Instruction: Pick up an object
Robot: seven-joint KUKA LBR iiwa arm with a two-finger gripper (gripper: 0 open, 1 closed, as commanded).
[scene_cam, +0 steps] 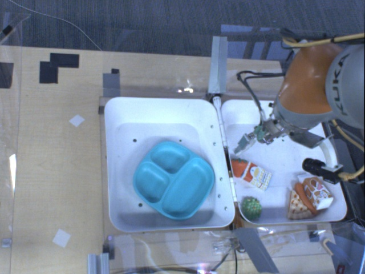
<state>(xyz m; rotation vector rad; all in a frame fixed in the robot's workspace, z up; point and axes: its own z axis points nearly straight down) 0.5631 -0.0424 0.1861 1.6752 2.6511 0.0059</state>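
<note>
Camera view: tool, fingers apart and empty, hovers just above the carrot-print packet.

A pale wooden bench top carries two shallow white plastic bins side by side, the left bin and the right bin, their inner rims touching. A grey metal post stands at the far end of the seam between them. A stepped black mark and two small pale square patches lie on the wood left of the bins. Beyond the bench is dark blue-grey carpet, crossed by a thin pale cable.
</note>
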